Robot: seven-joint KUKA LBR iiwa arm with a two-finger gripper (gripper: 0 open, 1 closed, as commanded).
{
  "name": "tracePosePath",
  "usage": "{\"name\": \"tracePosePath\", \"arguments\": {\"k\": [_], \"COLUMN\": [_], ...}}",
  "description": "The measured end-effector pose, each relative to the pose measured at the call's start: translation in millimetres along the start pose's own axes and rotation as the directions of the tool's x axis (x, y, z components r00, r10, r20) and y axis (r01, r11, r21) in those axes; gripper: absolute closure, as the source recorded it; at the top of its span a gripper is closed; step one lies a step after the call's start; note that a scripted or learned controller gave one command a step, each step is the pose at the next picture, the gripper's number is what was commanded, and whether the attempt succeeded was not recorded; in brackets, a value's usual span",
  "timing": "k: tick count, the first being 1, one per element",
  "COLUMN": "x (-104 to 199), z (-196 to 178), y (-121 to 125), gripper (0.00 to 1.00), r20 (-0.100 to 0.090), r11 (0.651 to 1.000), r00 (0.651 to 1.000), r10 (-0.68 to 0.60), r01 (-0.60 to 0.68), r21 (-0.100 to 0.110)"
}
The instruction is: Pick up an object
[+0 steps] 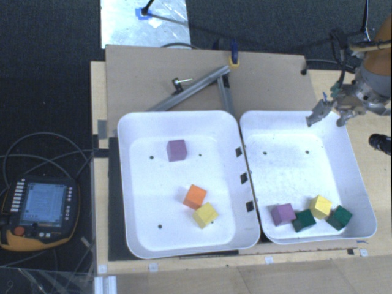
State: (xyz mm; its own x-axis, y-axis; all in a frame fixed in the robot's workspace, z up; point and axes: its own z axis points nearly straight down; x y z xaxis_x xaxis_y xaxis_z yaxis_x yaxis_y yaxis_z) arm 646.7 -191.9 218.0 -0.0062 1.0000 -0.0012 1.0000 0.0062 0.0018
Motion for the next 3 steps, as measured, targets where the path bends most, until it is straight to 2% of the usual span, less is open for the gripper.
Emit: {"name": "tracePosePath", "arguments": {"k": [1, 2, 3], "x": [0, 3, 3], "z": [0, 41, 103], "y": [0, -2, 2], "gripper": [0.0, 0.0, 0.0], "r20": [0.0, -0.001, -0.001], "r11": [1.0, 1.0, 1.0], "r00": [1.0, 1.0, 1.0], "r10": [0.0, 0.001, 0.0], "r01": [0.0, -0.001, 0.0], "r21": [0.0, 0.003, 0.004]}}
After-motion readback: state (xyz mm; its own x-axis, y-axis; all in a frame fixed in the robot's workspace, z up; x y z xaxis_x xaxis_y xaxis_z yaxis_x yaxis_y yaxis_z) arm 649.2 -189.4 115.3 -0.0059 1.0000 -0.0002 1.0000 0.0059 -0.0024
